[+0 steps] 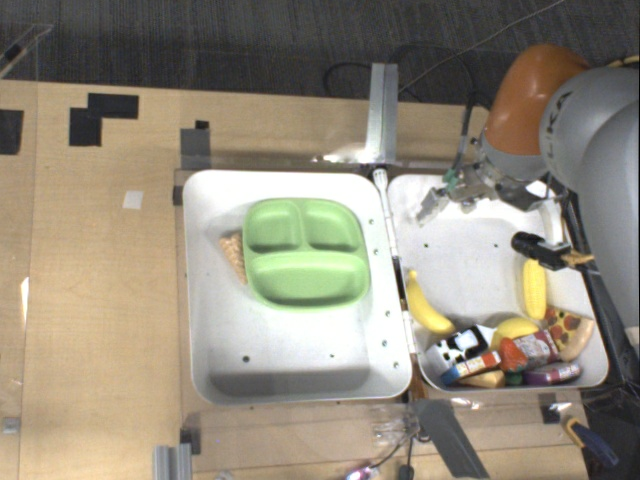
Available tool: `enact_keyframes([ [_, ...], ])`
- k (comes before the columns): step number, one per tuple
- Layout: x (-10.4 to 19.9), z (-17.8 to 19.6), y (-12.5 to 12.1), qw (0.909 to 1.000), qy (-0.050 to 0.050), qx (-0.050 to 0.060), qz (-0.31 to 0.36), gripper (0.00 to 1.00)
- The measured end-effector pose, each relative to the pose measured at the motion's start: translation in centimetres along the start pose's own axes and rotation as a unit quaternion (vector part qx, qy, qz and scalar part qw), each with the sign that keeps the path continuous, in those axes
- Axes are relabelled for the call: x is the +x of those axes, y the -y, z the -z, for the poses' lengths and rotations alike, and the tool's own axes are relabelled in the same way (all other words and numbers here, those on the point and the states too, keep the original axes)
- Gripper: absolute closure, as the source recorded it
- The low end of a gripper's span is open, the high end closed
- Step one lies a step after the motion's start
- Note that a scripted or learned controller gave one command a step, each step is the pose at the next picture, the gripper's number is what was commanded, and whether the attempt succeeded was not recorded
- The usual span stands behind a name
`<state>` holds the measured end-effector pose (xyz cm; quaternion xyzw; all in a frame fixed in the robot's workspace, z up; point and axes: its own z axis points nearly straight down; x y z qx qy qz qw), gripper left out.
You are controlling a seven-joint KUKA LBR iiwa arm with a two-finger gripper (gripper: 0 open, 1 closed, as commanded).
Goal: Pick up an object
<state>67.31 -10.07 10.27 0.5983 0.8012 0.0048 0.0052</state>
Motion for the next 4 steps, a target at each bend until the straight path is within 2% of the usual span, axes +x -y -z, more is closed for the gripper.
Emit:
enact_keyframes([
  [1, 2.4, 0.7, 9.4, 0.9971, -0.001, 0.004, 0.076, 0.0],
  [2, 1.2, -1.1, 5.1, 0.9908, 0.001, 0.0, 0.135, 0.0],
  [3, 0.7, -1.3, 0.4, 0.9946, -0.002, 0.009, 0.104, 0.0],
  [4, 0.7, 0.1, -0.1, 0.9944, 0.002, -0.001, 0.106, 1.0],
])
